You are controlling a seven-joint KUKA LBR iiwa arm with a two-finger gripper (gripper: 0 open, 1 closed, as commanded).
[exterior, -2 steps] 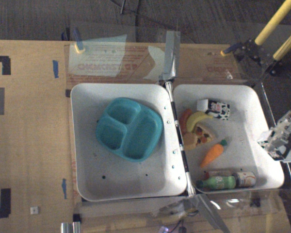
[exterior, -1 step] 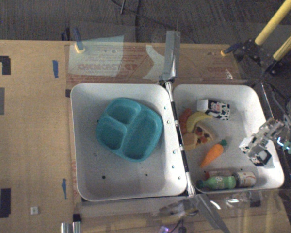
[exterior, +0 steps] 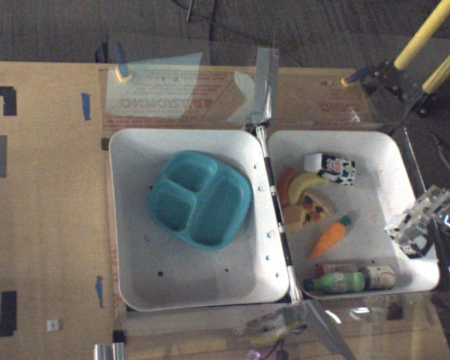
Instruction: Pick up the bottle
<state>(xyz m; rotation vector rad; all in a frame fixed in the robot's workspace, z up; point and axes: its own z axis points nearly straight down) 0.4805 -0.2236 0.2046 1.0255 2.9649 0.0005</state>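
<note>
A green bottle (exterior: 335, 282) lay on its side along the near wall of the right-hand bin (exterior: 375, 145), just left of a brown-capped bottle (exterior: 376, 277) lying end to end with it. Behind them, a toy carrot (exterior: 328, 239) rested tilted on the bin floor, with a pizza slice (exterior: 313, 210) and a banana (exterior: 306, 183) clustered against the bin's left wall. Farther back sat a small cow-patterned milk carton (exterior: 331, 167). The tool (exterior: 415, 227) hovered over the bin's right rim, well apart from the green bottle, pinching nothing; whether it was spread or pressed together could not be told. In the left-hand bin (exterior: 127, 223), a teal divided tray (exterior: 201, 199) lay tilted toward the far side. Both bins stood side by side on the wooden tabletop (exterior: 45, 201), with a clear plastic sheet (exterior: 176, 92) at the far edge.
</note>
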